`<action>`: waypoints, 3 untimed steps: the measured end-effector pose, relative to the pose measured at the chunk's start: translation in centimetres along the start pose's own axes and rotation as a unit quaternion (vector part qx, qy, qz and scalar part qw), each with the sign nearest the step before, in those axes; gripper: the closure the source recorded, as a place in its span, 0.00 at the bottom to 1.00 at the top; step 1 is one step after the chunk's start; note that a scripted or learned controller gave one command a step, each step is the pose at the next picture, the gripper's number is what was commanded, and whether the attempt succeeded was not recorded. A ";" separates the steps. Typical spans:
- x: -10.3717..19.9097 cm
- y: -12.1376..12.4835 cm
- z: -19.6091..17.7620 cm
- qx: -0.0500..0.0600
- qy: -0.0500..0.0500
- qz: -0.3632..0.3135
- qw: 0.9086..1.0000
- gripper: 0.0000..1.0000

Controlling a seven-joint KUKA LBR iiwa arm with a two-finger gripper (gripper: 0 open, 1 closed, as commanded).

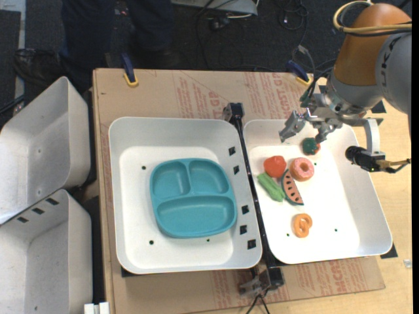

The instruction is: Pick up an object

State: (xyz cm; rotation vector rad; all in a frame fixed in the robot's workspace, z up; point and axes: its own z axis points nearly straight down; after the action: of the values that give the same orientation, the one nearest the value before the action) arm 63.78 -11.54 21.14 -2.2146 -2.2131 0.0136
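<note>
Camera view, round pink donut (302, 169), teal divided plate (193, 197) (smooth plastic)

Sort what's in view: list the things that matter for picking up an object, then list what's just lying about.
For the job:
gripper
small green and red piece beneath it
tomato
pink donut
green pod
watermelon slice
pretzel
right bin

Lying about:
teal divided plate
left bin
</note>
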 end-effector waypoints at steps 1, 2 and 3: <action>0.0 0.3 -0.9 -0.007 -0.001 -0.001 1.000 0.00; 0.5 1.2 4.0 -0.006 -0.001 -0.003 1.000 0.00; 0.7 2.2 9.7 -0.006 -0.001 -0.003 1.000 0.00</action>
State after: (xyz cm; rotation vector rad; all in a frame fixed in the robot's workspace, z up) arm 65.84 -10.86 11.43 -2.2159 -2.2258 0.0023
